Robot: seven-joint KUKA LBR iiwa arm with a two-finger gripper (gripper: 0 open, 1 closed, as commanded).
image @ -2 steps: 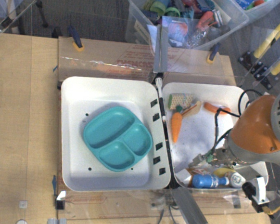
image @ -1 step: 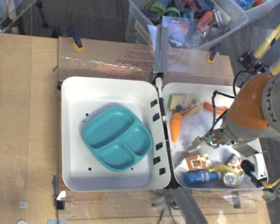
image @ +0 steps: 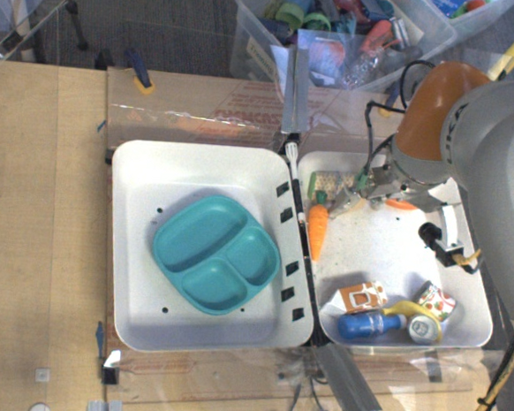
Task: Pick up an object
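Gripper sits low at the right bin's back edge, near the carrot; can't tell its grip. I'd centre over the carrot, line up across its width, then drop straight down.

Right bin middle open; objects crowd near wall

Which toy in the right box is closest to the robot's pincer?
The green-and-white packet at the top of the right bin. It lies right beside the pincer, while the carrot is lower, and the can sits far down.
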